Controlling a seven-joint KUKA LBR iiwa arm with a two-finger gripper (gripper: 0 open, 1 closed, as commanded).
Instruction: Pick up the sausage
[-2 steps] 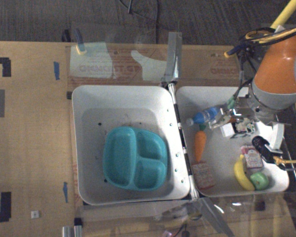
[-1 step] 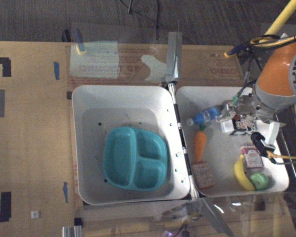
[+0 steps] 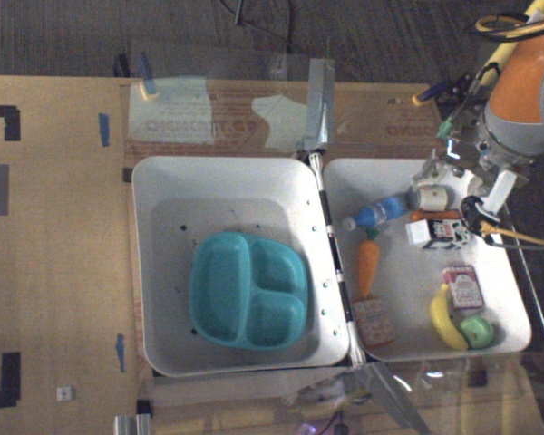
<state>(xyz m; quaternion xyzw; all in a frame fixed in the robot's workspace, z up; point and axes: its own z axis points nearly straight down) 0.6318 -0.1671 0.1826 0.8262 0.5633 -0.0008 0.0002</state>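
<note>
The sausage [image 3: 434,215] is a thin orange-red stick lying flat near the back of the right bin [image 3: 408,347]. It sits between a pale can [image 3: 431,196] and a small printed box [image 3: 450,232], and its right end is hidden under the wrist hardware. My gripper [image 3: 446,172] hangs over the bin's back right corner, just above and behind the sausage, with the can right below it. Nothing visibly sits in the gripper.
The right bin also holds a blue bottle [image 3: 382,212], a carrot [image 3: 368,266], a small white box [image 3: 418,233], a brown slab [image 3: 374,322], a pink box [image 3: 463,287], a banana [image 3: 445,321] and a green apple [image 3: 477,332]. A teal divided plate [image 3: 248,290] lies in the left bin [image 3: 163,198].
</note>
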